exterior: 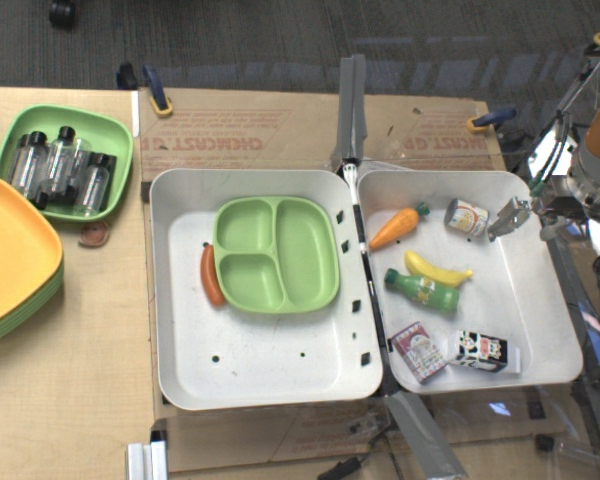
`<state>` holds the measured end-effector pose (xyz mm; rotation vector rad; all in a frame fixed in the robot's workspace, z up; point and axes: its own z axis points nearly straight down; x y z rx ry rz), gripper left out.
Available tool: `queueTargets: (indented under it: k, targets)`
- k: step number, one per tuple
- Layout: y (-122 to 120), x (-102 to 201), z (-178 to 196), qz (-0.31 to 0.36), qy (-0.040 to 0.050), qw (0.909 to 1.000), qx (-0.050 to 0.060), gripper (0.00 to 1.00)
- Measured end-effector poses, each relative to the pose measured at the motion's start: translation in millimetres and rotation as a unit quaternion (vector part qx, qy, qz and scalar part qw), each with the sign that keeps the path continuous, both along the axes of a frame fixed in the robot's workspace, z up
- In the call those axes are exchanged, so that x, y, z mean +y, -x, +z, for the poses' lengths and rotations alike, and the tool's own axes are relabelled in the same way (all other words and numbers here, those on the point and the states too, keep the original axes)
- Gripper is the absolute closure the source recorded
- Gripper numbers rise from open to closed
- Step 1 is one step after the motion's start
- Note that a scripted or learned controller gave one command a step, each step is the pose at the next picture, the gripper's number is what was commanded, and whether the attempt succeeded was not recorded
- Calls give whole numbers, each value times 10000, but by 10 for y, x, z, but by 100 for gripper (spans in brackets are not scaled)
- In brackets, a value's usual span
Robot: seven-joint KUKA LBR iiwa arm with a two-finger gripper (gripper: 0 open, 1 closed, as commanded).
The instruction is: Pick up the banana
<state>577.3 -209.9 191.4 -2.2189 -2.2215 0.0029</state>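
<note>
Gripper [508, 218] sat over the upper right part of the right bin [540, 298], arm coming in from the right edge. Fingers [501, 224] looked spread apart w/ nothing between them; no object held. Just left of the fingertips, a small tin can [466, 217] lay on its side. Banana [437, 268] lay near the bin's middle, well below-left of the gripper, untouched. Touching the banana's lower side: green bottle [422, 289], lying flat. Carrot [398, 226] was up-left of the banana, near the divider. At the bin's front: a small card box [417, 351] and a cow-print carton [481, 351]. Left bin [180, 358] held a green divided plate [276, 254] w/ a hot dog [212, 274] just beside its left edge.
</note>
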Motion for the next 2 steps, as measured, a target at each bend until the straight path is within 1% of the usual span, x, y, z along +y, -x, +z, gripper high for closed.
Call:
queueTargets:
  k: [1,2]
  targets:
    - [-2,-2,83,10,3,10000,5,100]
    - [521,0,786,842,5,9964,-9,100]
